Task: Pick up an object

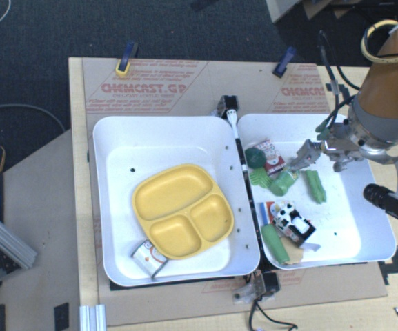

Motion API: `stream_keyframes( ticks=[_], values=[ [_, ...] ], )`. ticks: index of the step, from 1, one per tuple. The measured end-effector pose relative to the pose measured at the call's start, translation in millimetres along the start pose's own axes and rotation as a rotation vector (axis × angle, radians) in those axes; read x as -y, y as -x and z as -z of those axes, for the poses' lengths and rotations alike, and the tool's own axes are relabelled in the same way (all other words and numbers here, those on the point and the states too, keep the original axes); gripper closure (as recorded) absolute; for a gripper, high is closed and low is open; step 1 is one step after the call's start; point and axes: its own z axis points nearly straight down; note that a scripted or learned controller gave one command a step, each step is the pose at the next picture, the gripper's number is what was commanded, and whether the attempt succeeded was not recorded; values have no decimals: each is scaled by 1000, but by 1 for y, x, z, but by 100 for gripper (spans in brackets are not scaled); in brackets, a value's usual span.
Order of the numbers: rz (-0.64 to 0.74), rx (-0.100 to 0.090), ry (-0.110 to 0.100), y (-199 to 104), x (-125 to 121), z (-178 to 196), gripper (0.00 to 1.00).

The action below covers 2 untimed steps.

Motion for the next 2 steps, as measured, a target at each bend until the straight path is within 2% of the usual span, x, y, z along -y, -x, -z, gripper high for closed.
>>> stream_keyframes(
  ticks=[1,2],
  values=[
    [3,1,12,0,-2,6,0],
    [3,-1,6,-9,-8,-47,0]
  ],
)
